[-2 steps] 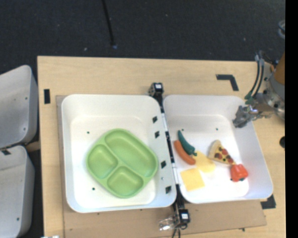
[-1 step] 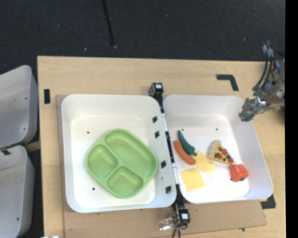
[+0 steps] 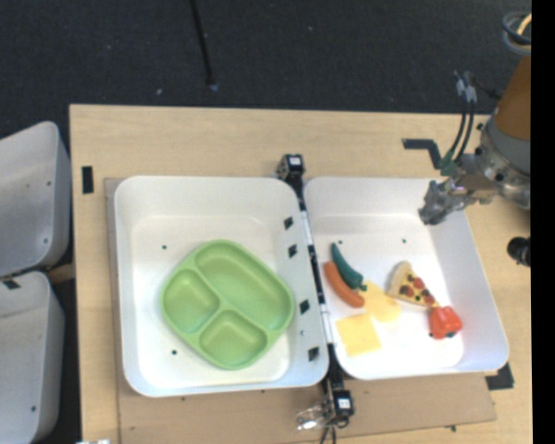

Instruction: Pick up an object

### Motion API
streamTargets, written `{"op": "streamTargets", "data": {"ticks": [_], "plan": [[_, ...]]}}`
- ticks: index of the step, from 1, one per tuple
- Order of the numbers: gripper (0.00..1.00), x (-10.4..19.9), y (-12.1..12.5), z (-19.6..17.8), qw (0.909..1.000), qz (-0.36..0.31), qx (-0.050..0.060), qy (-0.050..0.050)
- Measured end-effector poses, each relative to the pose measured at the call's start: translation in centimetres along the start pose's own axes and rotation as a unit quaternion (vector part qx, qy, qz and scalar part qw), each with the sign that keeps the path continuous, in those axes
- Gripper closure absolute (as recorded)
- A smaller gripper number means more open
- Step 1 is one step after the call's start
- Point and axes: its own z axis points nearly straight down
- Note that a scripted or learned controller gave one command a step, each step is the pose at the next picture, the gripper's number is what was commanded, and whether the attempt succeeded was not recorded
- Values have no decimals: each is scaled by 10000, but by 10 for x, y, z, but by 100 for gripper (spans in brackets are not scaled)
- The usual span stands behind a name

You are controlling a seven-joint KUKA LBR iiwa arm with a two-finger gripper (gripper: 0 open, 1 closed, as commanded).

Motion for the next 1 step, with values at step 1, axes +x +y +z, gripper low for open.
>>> {"op": "streamTargets", "data": {"ticks": [1], "plan": [[100,47,8,-1,10000,-6,5,4]]}}
